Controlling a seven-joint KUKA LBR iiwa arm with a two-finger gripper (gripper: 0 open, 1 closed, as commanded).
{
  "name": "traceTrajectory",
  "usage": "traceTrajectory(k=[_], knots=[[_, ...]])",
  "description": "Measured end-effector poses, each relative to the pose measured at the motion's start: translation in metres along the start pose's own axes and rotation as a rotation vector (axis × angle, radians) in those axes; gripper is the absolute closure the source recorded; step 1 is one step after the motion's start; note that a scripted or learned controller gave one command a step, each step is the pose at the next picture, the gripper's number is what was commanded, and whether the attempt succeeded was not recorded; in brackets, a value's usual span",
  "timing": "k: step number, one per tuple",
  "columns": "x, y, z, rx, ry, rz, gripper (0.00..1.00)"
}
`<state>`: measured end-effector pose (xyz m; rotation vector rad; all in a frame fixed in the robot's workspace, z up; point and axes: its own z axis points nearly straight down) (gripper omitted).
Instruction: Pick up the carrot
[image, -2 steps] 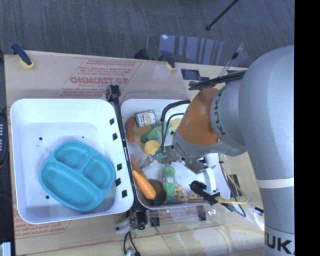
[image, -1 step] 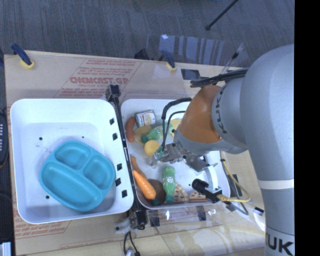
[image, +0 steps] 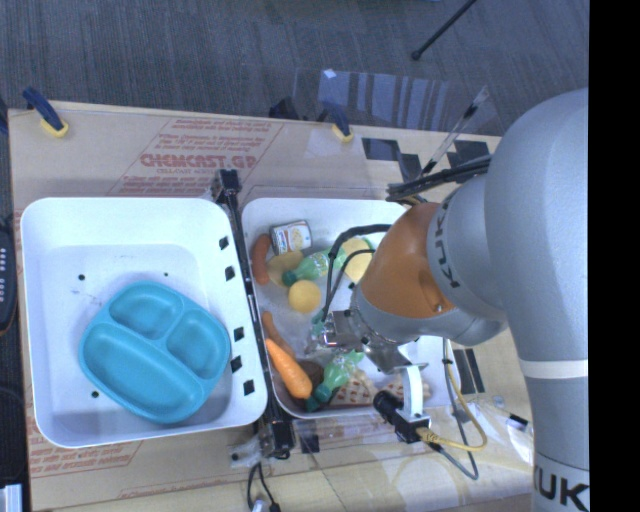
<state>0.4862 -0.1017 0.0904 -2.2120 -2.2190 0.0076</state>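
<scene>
The carrot is orange with a dark green top. It lies at a slant in the near left corner of the right bin, against the bin's left wall. My gripper hangs low over the middle of that bin, just right of the carrot's upper end, and the orange-banded wrist above covers most of it. Nothing can be made out in its grasp.
Around the carrot lie a yellow lemon, a reddish sausage, a small tin and green leafy toys. The left bin holds a blue divided plate. A black clip sits between the bins.
</scene>
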Motion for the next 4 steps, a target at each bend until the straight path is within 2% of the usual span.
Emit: traceTrajectory(k=[1,2,3,4], knots=[[-0.003,0.000,-0.001,-0.003,-0.006,0.002,0.00],[0.005,0.072,-0.002,-0.005,-0.002,-0.054,0.00],[0.006,0.071,-0.011,0.004,0.001,-0.063,1.00],[0.049,0.126,-0.104,-0.005,-0.002,0.188,1.00]])
